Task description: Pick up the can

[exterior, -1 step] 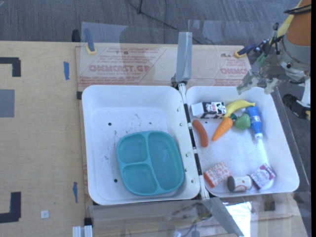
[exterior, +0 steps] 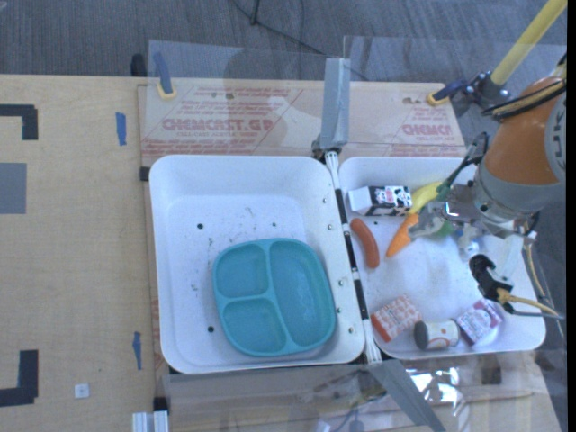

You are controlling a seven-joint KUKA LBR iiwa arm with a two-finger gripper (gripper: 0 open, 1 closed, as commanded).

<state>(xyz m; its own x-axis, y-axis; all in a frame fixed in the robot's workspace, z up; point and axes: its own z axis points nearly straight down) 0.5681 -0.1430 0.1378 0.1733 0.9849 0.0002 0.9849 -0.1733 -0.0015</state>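
The can [exterior: 436, 333] lies on its side near the front wall of the right bin [exterior: 531, 336]; it is small and pale, with its dark end turned to the left. My gripper [exterior: 447, 216] hangs over the back half of that bin, below the grey and orange wrist [exterior: 517, 156]. It is well behind the can and apart from it, close to the leafy end of an orange carrot [exterior: 401, 234].
Around the can are a red and white packet [exterior: 395, 317] on its left and a purple and white pouch [exterior: 480, 322] on its right. Farther back lie a red sausage [exterior: 364, 242], a black and white carton [exterior: 385, 197] and a yellow piece [exterior: 427, 193]. A teal divided plate [exterior: 272, 295] sits in the left bin [exterior: 180, 196].
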